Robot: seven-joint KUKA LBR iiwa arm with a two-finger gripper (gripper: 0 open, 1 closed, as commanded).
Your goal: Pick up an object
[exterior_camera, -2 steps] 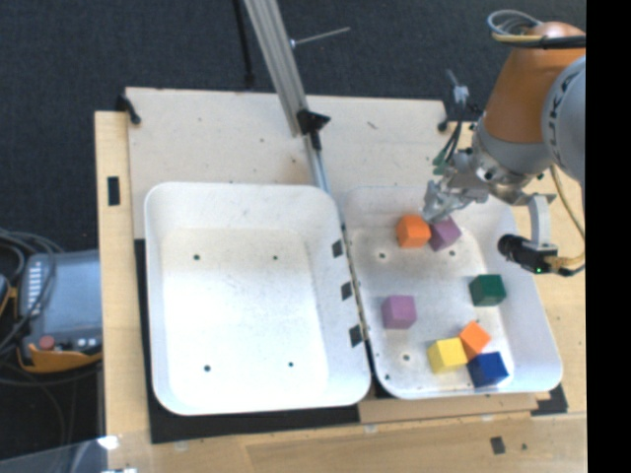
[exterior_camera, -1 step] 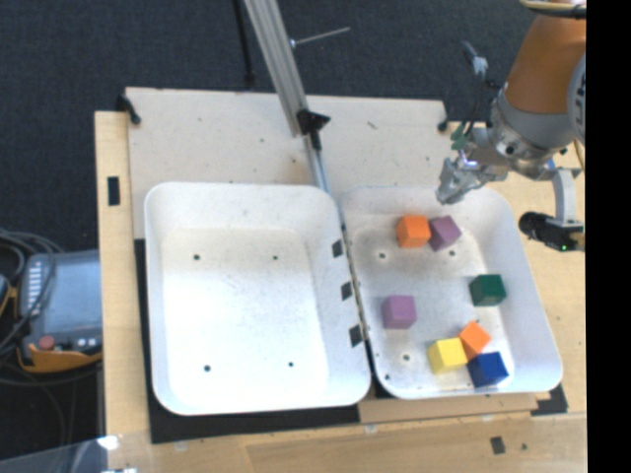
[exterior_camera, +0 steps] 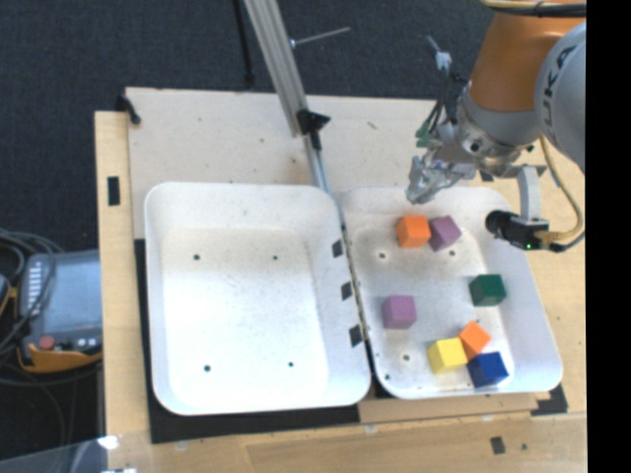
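A: Quick one. Target?

B: Task names no particular object. Nearest candidates: a small orange foam-like cube [exterior_camera: 413, 231] and a small mauve cube [exterior_camera: 445, 233], touching side by side at the far end of the right white shallow bin [exterior_camera: 523, 313].

A: Hand?

B: The grey metal two-finger hand [exterior_camera: 424, 187] hangs just above and behind that pair, tilted down toward the orange cube. Nothing between its tips. Apart or together, cannot tell; too small and blurred against the bin rim.

A: So not lifted.

B: My read: approach stage, no grasp made. The two cubes pressed together could be a problem, since a finger may have no gap to slide into on the shared side.

A: Rest of the bin?

B: A second purple cube [exterior_camera: 398, 310] sits alone mid-bin. A dark green cube [exterior_camera: 487, 289] is near the right wall. At the near corner a yellow cube [exterior_camera: 447, 354], another orange cube [exterior_camera: 475, 337] and a blue cube [exterior_camera: 487, 369] are bunched, touching. Probably just scattered loose, no ordering.

A: Other bin?

B: The left white shallow bin [exterior_camera: 246, 294] lies right beside the first, rims meeting in the middle. Both rest on the pale wooden table [exterior_camera: 217, 131]. A silver aluminium post [exterior_camera: 281, 62] slants up from the table behind the rims.

A: Arm?

B: Grey arm with the orange band [exterior_camera: 518, 57] comes in from the right, cables trailing off the wrist.
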